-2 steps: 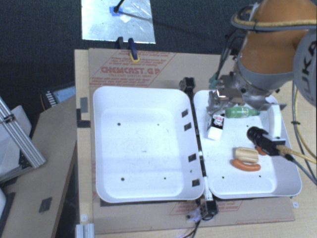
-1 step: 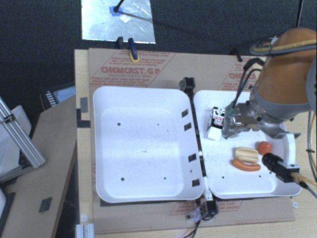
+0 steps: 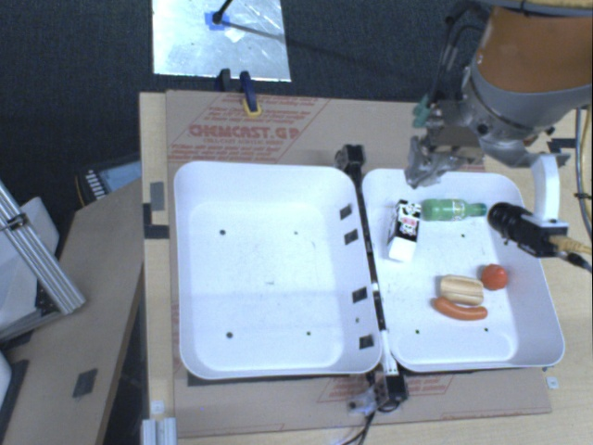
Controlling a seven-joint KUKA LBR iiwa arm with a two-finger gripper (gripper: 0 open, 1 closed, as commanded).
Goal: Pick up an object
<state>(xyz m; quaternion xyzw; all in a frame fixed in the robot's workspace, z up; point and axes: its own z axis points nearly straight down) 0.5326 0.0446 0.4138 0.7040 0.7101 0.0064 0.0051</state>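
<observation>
Hovering at the upper edge of the right bin [image 3: 547, 341], the end effector [image 3: 428, 176] hangs in the upper right of the frame with its tips pointing down; whether it is wide or narrow I cannot tell, since the tips merge into one dark shape, and nothing shows between them. Just below it lies the green bottle [image 3: 454, 209] on its side, and just left of that the small black and white carton [image 3: 405, 230], tilted, near the divider between the bins. These two sit close together, so a descent aimed between them would likely strike one and push the other, or pinch an edge and let it slip. The bottle, being round and lying flat, looks apt to roll away from a closing grip. The end effector also stands near the bin's far wall, where a straight drop may catch the rim. Lower in the same bin lie the bread roll [image 3: 461, 288], the sausage [image 3: 460, 311] touching it, and the red tomato [image 3: 494, 276] just beside; these would tend to come up together or nudge apart. The left bin [image 3: 185, 248] and the tabletop [image 3: 250, 123] beyond pose no risk
</observation>
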